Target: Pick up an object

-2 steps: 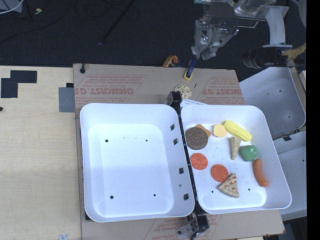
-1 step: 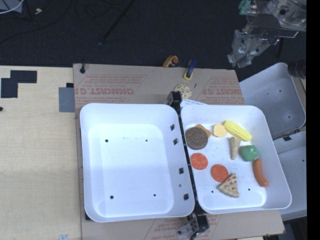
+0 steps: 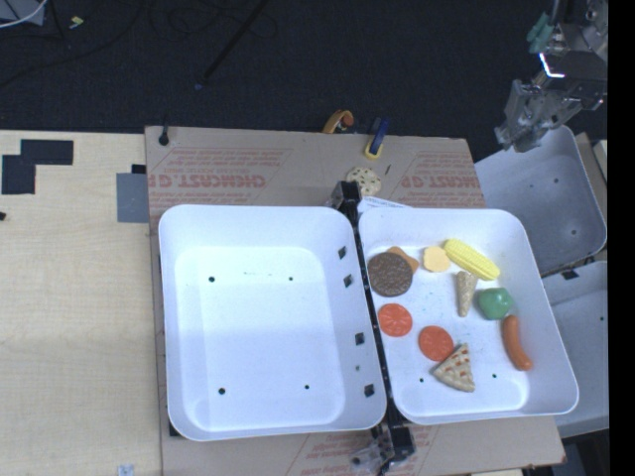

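Pizza slice (image 3: 454, 370) lies closest to me, near the front wall of the right bin (image 3: 551, 390). Behind it I see two flat red rounds — one (image 3: 436, 342) just beside the pizza and one (image 3: 395, 319) a bit farther left. A brown patty (image 3: 390, 274) sits near the middle divider, and it partly covers an orange piece (image 3: 406, 259). A yellow corn cob (image 3: 471, 259) lies near the back, with a small yellow-orange piece (image 3: 436, 259) just beside it. A green ball-like thing (image 3: 494, 302), a pale cone (image 3: 464, 293) and an orange sausage (image 3: 516, 343) fill the right side.

My gripper (image 3: 529, 117) hangs high up at the back right, well apart from the toys. I cannot tell how its jaws stand — it is too small and dark.

I think these are light, hard plastic toys, a bit smooth. The flat rounds lie low, so they may be hard to pinch. I would go for the sausage or the corn and squeeze across the narrow middle, since each has free room on both sides.
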Motion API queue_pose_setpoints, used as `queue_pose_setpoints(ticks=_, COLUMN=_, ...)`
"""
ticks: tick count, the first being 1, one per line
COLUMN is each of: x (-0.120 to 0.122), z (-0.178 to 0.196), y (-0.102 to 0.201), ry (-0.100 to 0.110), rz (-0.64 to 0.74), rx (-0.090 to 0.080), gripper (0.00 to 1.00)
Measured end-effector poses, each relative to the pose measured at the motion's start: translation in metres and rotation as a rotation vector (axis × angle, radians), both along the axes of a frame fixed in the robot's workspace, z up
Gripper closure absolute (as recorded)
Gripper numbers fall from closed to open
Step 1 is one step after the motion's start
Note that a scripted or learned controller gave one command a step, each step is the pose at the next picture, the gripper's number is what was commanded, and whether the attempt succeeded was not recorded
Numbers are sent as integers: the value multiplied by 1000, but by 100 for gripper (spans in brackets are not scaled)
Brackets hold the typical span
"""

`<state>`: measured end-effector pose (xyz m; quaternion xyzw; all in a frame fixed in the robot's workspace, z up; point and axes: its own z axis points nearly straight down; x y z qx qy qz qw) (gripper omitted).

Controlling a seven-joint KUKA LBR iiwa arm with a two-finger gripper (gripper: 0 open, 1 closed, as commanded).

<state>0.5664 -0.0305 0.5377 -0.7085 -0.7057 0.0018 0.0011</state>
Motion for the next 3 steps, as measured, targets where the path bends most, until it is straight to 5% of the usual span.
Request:
queue_pose_setpoints(ticks=2, x=-76, z=0, y=-125, ry=-1, rz=-3, rx=0, gripper=100)
queue_pose_setpoints(ticks=3, x=-53, z=-120, y=-166, ry=10, rz=3, rx=3, gripper=100)
